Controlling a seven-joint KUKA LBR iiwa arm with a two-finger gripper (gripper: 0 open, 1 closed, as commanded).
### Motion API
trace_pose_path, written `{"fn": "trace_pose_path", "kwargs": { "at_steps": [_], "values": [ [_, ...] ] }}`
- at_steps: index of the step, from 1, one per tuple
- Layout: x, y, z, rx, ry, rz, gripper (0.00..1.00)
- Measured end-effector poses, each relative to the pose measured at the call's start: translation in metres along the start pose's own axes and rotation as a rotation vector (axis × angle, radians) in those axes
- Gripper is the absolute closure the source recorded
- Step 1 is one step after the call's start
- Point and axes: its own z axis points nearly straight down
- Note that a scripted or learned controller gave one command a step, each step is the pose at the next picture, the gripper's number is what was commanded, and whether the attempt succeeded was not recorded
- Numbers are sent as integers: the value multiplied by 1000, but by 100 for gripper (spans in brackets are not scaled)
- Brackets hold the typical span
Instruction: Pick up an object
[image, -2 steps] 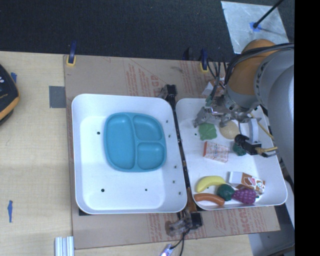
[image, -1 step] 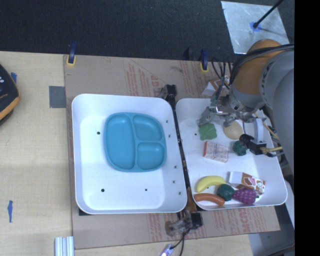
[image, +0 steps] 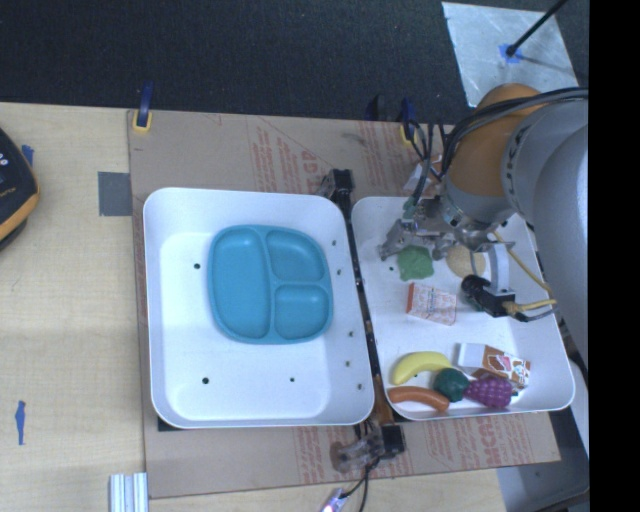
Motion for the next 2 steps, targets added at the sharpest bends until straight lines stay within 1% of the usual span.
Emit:
{"fn": "trace_pose_path", "kwargs": {
  "at_steps": [1, 2],
  "values": [
    [-38, 9, -1, -2, 0, 4, 0],
    [-6, 4, 0, 0, 0, 0, 0]
  ]
}}
